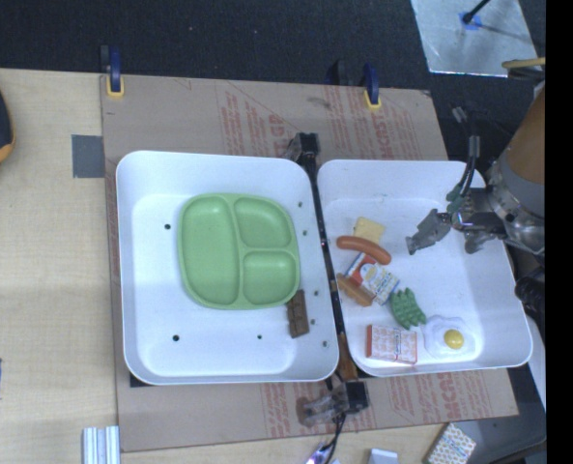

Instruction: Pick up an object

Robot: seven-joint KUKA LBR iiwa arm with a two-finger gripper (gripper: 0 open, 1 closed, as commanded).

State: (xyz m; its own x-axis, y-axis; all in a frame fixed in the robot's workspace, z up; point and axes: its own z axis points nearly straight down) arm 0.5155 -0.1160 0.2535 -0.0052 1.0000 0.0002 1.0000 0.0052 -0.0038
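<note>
The gripper (450,232) hangs over the bare upper-right part of the right bin (494,288). Its two dark fingers are spread wide, with nothing between them.

The nearest thing to it is the hot dog (364,248), which lies to the gripper's left and slightly toward the bin's near edge. Its long axis runs across the bin, tilted down toward its right end, so a grasp would likely need the fingers to straddle its narrow width.

Taking the hot dog as the landmark:
- A pale yellow cheese wedge (368,228) sits just behind it, flat and smooth.
- A small printed packet (378,282), glossy, lies just in front.
- A knobbly green broccoli piece (408,308) lies further front and right.
- A fried egg (447,337), smooth and rounded, lies beyond that, with a flat red-and-white box (391,343) to its left.

The left bin (151,346) holds a matte green divided plate (238,250).
</note>
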